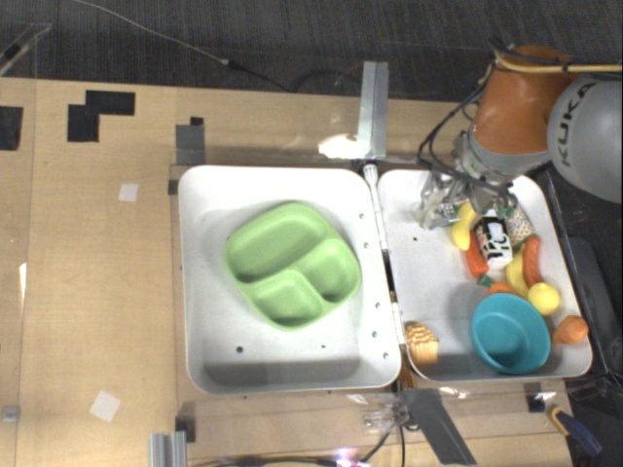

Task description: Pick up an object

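The gripper [446,205] hangs low in the right bin [428,261], just up-left of a heap of small toys [496,246] crowded against the far wall; whether it is open or closed cannot be told. A blue bowl [508,332] sits below the heap. A clean pick probably means descending on one item at the heap's near edge, not its packed middle.

Position: one fixed camera above the table [88,290]
Facing: down at a slant
Coverage: both white bins [282,188], arm [545,105] entering from the right
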`<action>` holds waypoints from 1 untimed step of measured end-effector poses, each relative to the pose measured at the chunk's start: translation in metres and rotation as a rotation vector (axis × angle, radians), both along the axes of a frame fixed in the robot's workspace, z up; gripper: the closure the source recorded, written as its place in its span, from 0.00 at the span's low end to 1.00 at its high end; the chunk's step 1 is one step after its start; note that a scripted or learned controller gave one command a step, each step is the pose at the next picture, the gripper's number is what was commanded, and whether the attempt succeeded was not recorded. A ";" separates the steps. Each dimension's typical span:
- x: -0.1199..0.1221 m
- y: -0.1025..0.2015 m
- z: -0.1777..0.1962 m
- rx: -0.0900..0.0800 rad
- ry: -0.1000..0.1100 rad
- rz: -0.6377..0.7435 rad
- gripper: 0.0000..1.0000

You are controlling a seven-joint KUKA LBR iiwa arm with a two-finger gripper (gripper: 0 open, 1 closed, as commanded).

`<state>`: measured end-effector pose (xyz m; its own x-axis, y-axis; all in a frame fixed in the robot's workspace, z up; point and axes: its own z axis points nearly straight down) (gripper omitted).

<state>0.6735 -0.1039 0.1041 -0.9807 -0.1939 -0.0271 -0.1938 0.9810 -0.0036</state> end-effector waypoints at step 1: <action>-0.001 0.000 -0.001 0.001 0.005 0.000 0.00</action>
<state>0.6724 -0.1038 0.1030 -0.9807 -0.1941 -0.0227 -0.1941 0.9810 -0.0022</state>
